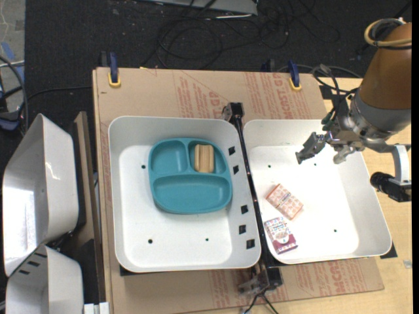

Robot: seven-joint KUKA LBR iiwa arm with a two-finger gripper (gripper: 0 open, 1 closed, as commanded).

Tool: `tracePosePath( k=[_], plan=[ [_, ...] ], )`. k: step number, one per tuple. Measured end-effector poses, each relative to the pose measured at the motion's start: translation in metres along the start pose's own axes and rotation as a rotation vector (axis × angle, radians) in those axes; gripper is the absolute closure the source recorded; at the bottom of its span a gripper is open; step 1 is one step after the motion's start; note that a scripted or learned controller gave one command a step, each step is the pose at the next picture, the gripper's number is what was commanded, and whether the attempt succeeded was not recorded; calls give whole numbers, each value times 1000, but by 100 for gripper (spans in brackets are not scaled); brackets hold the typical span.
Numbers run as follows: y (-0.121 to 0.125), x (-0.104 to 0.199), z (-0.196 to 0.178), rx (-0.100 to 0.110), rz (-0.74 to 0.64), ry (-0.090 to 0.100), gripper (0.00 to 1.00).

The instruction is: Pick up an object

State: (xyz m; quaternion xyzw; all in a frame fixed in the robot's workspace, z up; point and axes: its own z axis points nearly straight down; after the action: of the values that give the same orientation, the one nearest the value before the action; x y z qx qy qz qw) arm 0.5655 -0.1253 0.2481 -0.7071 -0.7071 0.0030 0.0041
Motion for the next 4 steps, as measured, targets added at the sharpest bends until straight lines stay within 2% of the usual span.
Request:
tracePosePath(
  k=[1, 2, 3, 4],
  plan=[
    [2, 0, -5, -9, -2, -1, 0],
    [7, 4, 57, -4, 1, -1, 0],
    [1, -1, 118, -3, 3, -1, 0],
    [4, 0, 154, -14, 3, 1, 0]
  ],
)
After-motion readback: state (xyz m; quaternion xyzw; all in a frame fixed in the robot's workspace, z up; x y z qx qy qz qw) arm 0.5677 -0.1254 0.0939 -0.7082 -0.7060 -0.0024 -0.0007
